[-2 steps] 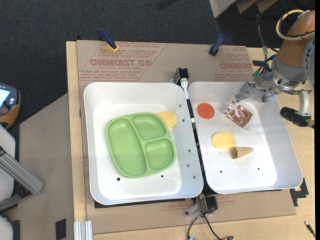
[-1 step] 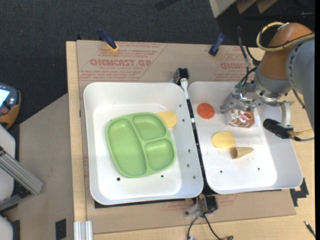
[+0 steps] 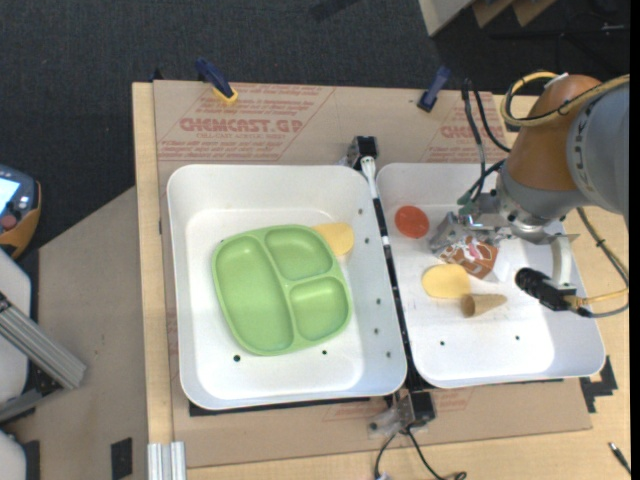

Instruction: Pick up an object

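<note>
Nearest us, just below the gripper (image 3: 470, 236), sits a toy ice cream cone (image 3: 484, 305) beside a yellow lemon-shaped toy (image 3: 445, 282). We reckon both are light, hard, slippery plastic, so pinch the cone across its middle. Finger state: can't tell.

Two white bins sit side by side. The left bin (image 3: 190, 298) holds a green tray (image 3: 282, 288) with a yellow piece (image 3: 337, 236) touching its top corner. In the right bin (image 3: 540, 353), the gripper (image 3: 462, 236) is down over a red-and-white toy (image 3: 478, 257). Near it lie a red ball (image 3: 411, 220), a yellow lump (image 3: 445, 282) and a small cone (image 3: 484, 305).
</note>
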### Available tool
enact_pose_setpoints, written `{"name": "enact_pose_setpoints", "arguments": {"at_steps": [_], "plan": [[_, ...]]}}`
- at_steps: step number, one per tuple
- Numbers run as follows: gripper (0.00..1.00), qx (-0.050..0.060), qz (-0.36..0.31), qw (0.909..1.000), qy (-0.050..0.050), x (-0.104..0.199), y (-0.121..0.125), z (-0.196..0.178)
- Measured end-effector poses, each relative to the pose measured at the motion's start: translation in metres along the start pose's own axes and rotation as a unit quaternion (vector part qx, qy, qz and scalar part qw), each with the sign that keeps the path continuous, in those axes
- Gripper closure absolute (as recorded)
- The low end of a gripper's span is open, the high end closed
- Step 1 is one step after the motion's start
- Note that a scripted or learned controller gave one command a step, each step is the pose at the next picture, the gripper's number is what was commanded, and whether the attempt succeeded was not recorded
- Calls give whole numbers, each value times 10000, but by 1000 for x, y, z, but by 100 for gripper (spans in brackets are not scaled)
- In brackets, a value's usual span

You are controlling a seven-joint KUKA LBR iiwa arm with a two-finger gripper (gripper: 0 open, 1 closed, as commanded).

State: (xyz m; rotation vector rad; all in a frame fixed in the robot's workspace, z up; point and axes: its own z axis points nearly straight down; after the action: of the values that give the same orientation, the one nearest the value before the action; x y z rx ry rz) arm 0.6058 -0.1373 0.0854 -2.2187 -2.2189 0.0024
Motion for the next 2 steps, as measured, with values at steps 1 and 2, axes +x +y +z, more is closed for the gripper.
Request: {"name": "enact_pose_setpoints", "arguments": {"at_steps": [1,2], "plan": [[100,-29,3,10000,-9,-1,2,-10],[100,44,33,10000,15,1,-134,2]]}}
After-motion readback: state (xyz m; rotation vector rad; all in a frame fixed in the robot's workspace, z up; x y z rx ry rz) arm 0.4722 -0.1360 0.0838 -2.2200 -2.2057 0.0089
